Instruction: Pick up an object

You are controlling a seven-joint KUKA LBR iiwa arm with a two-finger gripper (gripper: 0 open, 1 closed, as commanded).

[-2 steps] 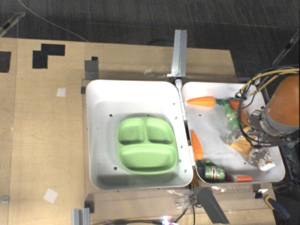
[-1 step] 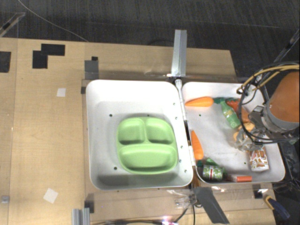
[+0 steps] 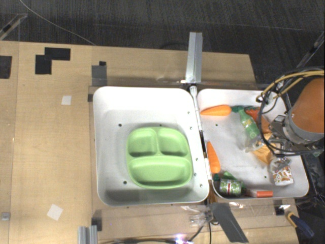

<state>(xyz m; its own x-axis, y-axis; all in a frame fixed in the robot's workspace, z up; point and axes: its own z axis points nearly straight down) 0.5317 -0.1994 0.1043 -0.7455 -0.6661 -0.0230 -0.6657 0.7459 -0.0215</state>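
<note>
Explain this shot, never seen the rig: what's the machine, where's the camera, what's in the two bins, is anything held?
One fixed camera looks down at a slant on a bench with two shallow white bins. The grey arm with the orange band is a KUKA robot reaching in from the right; its gripper hangs over the right bin. The left bin holds a green divided tray. The right bin holds a carrot at the top, a second carrot along the left wall, a green can at the bottom, a green packet and a small printed white packet. Whether anything is held cannot be told: the gripper's tip is lost in clutter.
</note>
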